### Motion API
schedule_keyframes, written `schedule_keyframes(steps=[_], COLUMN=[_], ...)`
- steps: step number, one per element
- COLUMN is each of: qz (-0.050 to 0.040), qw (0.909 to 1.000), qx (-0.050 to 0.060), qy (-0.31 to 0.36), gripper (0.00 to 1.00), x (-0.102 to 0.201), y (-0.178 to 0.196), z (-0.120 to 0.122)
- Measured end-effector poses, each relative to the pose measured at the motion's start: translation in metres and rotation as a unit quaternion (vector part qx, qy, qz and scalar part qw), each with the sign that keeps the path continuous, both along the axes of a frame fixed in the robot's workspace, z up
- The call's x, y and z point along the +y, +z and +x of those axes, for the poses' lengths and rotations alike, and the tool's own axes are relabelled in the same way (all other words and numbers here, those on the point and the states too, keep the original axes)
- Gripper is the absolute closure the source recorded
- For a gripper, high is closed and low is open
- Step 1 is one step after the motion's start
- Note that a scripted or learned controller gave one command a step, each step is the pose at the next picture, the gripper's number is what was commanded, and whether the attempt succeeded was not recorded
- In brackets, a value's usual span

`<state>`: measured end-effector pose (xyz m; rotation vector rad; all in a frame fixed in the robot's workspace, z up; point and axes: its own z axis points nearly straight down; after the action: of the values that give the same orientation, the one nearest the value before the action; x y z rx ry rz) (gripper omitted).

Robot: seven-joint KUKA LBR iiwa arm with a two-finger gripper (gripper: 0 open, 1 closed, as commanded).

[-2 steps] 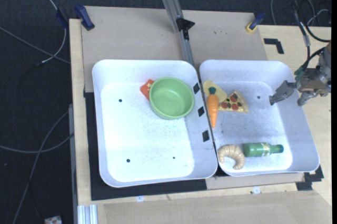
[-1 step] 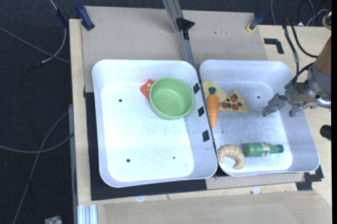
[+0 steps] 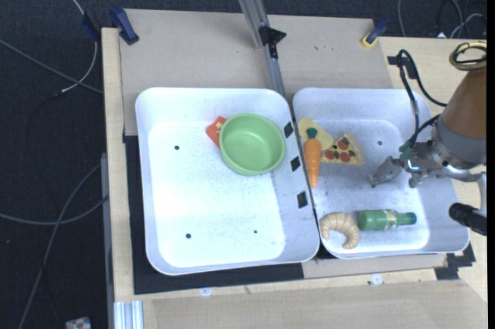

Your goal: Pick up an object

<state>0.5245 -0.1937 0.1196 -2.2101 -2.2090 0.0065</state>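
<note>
The arm reaches in over the right bin (image 3: 402, 99), and its hand (image 3: 393, 171) hangs low near that bin's right wall, fingers spread and pinching nothing. Nothing is lifted yet, so this looks like the approach step, the hand not yet settled on a target. The nearest candidates lie in the same bin: a green bottle (image 3: 384, 220) on its side along the near wall, a croissant (image 3: 342, 228) at the near left corner, a pizza slice (image 3: 340, 149) and a carrot (image 3: 312, 157) toward the left wall. The left bin (image 3: 170, 188) carries a green bowl (image 3: 251, 143). Next the hand must centre over one item, likely the bottle, drop, then close
</note>
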Motion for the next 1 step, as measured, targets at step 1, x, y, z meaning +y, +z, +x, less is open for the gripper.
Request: schedule_keyframes(steps=[1], qz=[0.0005], qw=[1.0], qx=[0.0], qy=[0.0], gripper=[0.0], x=[0.0014], y=[-0.0259], z=[-0.0012])
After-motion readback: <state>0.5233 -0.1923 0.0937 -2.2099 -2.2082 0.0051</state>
